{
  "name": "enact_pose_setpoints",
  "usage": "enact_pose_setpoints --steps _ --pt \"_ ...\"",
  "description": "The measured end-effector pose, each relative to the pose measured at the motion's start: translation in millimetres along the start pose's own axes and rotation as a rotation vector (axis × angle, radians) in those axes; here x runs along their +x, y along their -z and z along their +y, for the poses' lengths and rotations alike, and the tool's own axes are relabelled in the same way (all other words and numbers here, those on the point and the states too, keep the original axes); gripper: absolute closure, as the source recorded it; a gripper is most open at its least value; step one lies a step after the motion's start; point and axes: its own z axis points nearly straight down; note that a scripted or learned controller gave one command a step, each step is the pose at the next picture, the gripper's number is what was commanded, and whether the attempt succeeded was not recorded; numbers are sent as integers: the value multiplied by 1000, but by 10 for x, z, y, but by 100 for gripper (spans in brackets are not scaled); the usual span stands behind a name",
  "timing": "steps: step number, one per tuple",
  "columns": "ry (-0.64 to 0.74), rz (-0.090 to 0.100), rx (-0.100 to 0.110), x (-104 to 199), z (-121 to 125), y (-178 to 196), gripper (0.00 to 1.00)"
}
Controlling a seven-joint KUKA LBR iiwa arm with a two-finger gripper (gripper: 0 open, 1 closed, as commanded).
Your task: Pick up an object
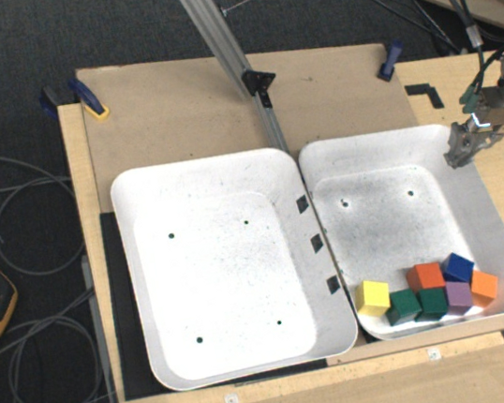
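Note:
Several small blocks lie clustered at the near edge of the right bin (382, 213): a yellow cube (373, 297), two green ones (403, 306) (432, 303), a red one (425, 275), a blue one (458, 266), a purple one (458, 295) and an orange one (484, 284). My gripper (464, 145) hangs over the far right rim of that bin, well away from the blocks, and I see nothing in it.
The left bin (215, 268) sits beside the right one, with black clips (315, 243) along the shared edge. A slanted metal pole (225, 43) rises from the back of the bench. Blue clamps (89, 98) (389, 60) hold the board's far corners.

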Motion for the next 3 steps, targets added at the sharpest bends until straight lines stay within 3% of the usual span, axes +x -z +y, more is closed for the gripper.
enact_pose_setpoints --steps 3 --pt "3 5 11 1426 59 -344 100"
